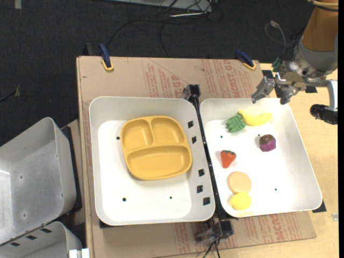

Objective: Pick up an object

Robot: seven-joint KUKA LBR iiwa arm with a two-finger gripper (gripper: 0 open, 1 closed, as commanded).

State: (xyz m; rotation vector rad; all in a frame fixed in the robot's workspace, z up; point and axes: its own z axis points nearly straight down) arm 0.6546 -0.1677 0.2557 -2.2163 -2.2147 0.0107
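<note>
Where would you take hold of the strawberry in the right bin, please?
Across the strawberry's red body, from straight above. It lies alone on the bin floor, apart from the round cookie below it, so the gripper should have room on either side.

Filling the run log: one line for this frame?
gripper: open, above right bin far edge | held: nothing | nearest: banana, green toy | yellow tray: left bin

Robotics lab, probably; plywood bench [161, 71] clamped with blue-yellow clamps [106, 57]; two white bins [107, 198] side by side; loose cables [204, 4] on dark carpet; toy food [228, 158] as props
</note>
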